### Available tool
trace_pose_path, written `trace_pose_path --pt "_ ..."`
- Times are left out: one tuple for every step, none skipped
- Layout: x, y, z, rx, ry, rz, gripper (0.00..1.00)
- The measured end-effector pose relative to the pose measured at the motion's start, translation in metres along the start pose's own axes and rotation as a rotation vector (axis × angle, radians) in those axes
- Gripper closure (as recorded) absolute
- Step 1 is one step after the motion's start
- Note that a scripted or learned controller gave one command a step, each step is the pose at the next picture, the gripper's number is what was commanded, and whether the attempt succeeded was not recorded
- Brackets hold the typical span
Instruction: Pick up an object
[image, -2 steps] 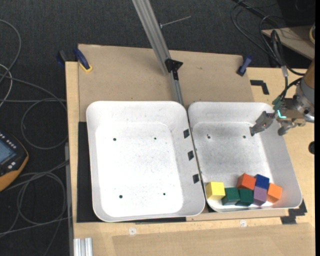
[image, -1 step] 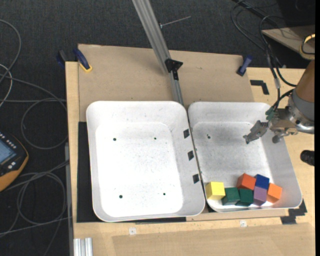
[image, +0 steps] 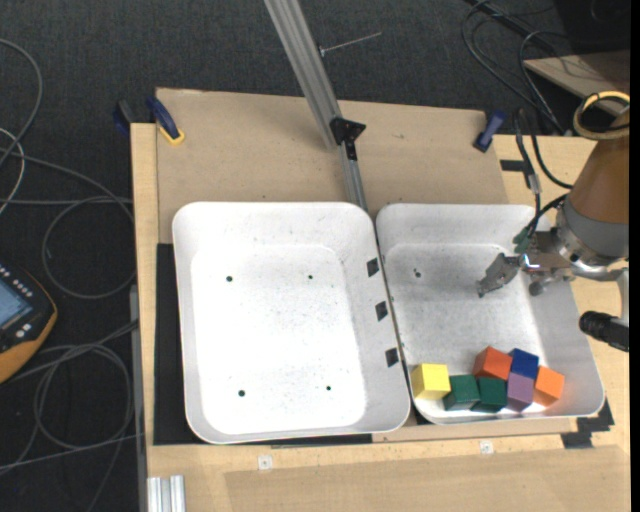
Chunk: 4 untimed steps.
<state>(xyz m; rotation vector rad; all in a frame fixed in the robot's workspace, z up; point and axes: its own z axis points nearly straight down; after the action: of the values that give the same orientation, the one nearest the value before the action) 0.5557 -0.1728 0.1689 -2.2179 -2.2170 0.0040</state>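
Several small blocks lie huddled at the near edge of the right bin (image: 440, 250): a yellow block (image: 432, 379), two green blocks (image: 462, 391), an orange-red block (image: 492, 362), a blue block (image: 523, 362), a purple block (image: 521, 387) and an orange block (image: 549, 382). My gripper (image: 511, 288) hangs over the right bin's far right part, well behind the blocks. Its fingers (image: 493, 274) are spread apart, open, with nothing between them.
The left bin (image: 200, 230) stands beside the right one, with black clips along the shared wall. A slanted metal rail (image: 318, 80) rises from the far side between the bins. Cables lie on the dark floor at left.
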Motion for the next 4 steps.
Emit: trace_pose_path --pt "0.008 0.002 0.061 0.002 0.001 -0.001 0.0" --pt "0.007 0.004 0.046 -0.008 -0.001 -0.001 1.0" --pt "0.017 0.001 -0.01 -0.012 -0.003 -0.002 1.0" --pt "0.01 0.003 -0.073 -0.014 -0.005 -0.002 1.0"
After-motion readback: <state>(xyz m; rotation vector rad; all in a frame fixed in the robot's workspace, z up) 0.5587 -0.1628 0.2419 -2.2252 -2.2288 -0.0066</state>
